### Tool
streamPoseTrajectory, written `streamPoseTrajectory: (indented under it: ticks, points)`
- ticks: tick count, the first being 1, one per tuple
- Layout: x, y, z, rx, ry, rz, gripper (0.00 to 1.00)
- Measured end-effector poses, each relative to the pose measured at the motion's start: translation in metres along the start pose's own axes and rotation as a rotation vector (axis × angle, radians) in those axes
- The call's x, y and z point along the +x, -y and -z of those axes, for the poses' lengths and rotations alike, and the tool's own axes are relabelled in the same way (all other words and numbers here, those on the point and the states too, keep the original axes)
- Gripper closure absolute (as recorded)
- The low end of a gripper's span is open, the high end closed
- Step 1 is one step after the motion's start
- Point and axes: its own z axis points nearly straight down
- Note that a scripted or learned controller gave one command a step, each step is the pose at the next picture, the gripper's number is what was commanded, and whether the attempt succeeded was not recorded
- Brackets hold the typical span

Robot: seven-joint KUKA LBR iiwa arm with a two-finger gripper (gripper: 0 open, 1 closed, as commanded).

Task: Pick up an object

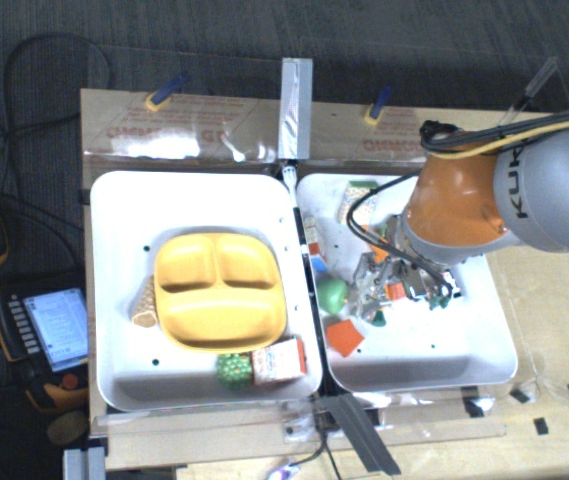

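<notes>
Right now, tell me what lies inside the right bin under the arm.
In the right bin a green ball, an orange block and smaller colourful bits lie near the gripper. The arm covers the bin's upper right part, so whatever sits there cannot be seen.

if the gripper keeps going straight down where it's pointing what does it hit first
Probably the clutter right under the gripper in the right bin, near the green ball and orange block; depth is unclear from above.

Green ball (pixel 331 294) and orange block (pixel 344 338), apparently loose.
</notes>
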Motion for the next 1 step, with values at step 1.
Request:
streamPoseTrajectory:
  ticks: [1]
  points:
    - [-0.0629, 0.0438, 0.0069, -0.003, -0.017, 0.195, 0.0]
